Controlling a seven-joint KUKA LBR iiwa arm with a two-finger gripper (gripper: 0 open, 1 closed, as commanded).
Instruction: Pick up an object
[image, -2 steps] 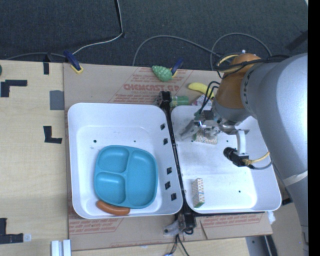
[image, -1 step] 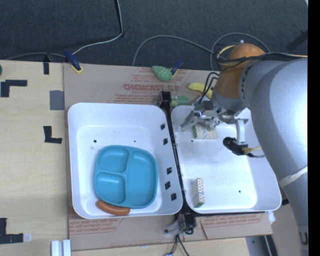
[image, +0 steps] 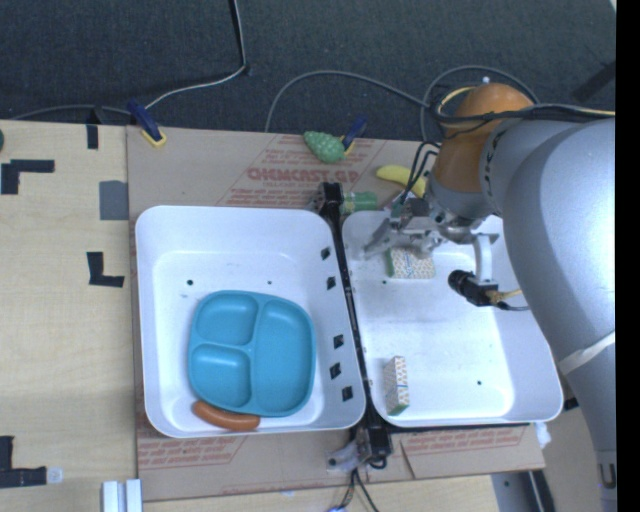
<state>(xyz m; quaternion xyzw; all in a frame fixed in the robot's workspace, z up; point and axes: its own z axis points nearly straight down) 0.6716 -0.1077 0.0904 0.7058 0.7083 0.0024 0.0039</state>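
The grey arm reaches in from the right and bends down over the far part of the right bin; its orange band sits above the wrist. The gripper hangs low near the back wall of this bin, just above a small patterned box; the box lies on the bin floor right under the metal parts, and I cannot tell if they touch it. Whether the tool is released or clenched I also cannot tell, because the wrist and cables cover that place.

In the same bin, near the front left corner, a second small box lies beside the divider between the two bins; it is well apart from the gripper.

The left bin holds a blue plate with three compartments; an orange sausage lies at the front edge of the plate, touching it or nearly so.

Behind the bins, on the cardboard sheet, there is a green toy and a yellow banana; both are outside the bins.
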